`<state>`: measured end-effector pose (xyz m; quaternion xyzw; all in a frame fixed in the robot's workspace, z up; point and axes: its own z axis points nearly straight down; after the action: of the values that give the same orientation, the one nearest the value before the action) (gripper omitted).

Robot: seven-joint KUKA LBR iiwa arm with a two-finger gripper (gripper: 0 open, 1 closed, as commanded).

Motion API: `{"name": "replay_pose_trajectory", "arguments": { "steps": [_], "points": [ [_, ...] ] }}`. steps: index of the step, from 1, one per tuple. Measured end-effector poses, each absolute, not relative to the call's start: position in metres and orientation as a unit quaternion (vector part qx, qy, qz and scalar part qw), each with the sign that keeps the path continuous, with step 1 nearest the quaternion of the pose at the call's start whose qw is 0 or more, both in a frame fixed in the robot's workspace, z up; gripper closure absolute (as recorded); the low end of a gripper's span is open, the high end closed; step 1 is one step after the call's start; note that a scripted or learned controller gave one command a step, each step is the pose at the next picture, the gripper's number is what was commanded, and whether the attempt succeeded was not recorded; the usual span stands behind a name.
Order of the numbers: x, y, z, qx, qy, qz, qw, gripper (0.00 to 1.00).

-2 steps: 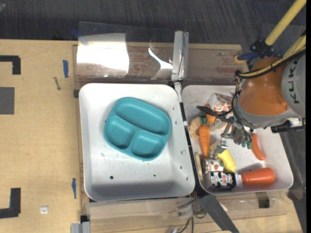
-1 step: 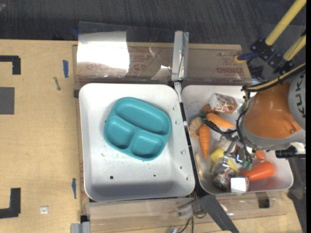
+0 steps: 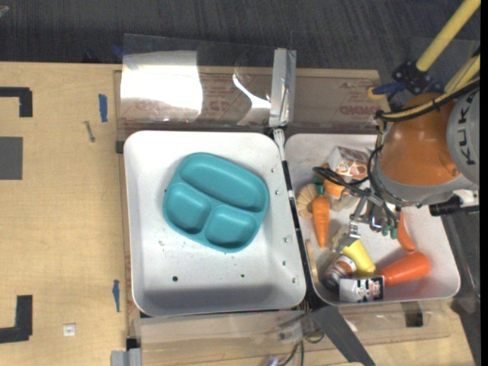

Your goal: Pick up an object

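My fingers (image 3: 371, 218) hang low in the right bin (image 3: 442, 284), and I cannot tell whether they are spread or closed. Just beside them, toward the bin's near wall, lies a yellow piece (image 3: 358, 255), with a small carrot (image 3: 321, 218) to its left, a larger orange carrot (image 3: 405, 268) to its right and a dark can (image 3: 358, 287) below it. The left bin (image 3: 145, 158) holds a teal divided plate (image 3: 216, 200).
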<state>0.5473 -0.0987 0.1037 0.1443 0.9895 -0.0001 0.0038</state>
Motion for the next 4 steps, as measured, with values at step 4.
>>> {"name": "replay_pose_trajectory", "arguments": {
  "steps": [4],
  "points": [
    [0.569,-0.097,0.089,0.083,0.997,-0.0009,0.006,0.0]
  ]
}}
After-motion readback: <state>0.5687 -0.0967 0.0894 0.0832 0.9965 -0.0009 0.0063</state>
